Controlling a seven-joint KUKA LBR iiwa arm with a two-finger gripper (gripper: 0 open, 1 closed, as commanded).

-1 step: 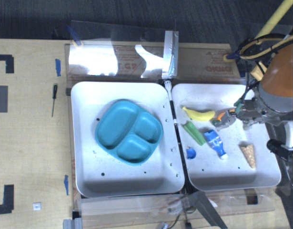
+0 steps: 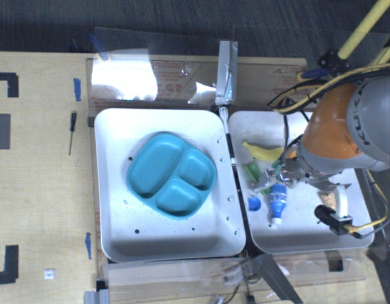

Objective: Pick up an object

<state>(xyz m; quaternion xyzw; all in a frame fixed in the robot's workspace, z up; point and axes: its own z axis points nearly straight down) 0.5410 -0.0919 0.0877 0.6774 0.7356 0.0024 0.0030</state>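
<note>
Two white bins sit on your tabletop. Your pincer hangs over the right bin's clutter. You cannot tell its state.

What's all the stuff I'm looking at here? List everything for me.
Bins: 2, white, side by side on the bench; left, right.
Divided plate: 1, turquoise, in the left bin.
Banana: 1, yellow, right bin, far side.
Green item: 1, right bin, just below the banana.
Tube: 1, blue with white cap, right bin, near side.
Blue cap-like piece: 1, left of the tube.
Screwdriver: 1, dark, on the bench left of the bins.
Arm: 1, grey and orange, over the right bin.
Gripper: 1, above the clutter.
</note>
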